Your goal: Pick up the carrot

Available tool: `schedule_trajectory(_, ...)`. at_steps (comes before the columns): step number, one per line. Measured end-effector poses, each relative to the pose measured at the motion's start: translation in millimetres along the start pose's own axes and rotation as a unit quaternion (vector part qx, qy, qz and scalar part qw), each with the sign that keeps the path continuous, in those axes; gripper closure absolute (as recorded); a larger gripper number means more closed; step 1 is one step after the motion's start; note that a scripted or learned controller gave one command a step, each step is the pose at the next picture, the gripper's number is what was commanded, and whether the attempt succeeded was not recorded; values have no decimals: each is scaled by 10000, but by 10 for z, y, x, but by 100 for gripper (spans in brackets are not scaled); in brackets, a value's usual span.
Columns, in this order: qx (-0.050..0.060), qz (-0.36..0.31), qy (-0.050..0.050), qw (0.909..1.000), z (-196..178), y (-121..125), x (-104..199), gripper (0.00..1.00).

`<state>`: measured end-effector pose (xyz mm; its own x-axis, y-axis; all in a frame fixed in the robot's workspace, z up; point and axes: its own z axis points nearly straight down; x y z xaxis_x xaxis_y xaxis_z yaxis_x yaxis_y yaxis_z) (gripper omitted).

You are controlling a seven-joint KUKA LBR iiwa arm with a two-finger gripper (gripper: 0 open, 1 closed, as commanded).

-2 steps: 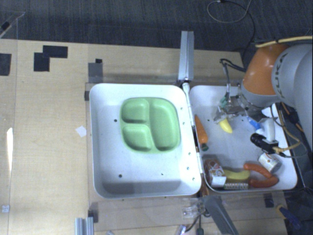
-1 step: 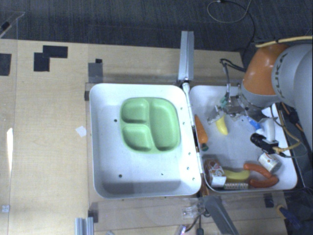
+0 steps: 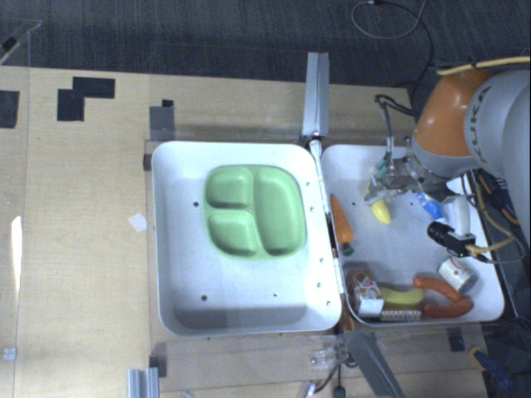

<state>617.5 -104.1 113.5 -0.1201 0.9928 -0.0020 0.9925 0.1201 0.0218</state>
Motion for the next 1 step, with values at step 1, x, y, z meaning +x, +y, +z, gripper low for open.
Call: schedule_trajectory(1, 79, 545, -5, 9985, -684, 187, -267, 100)
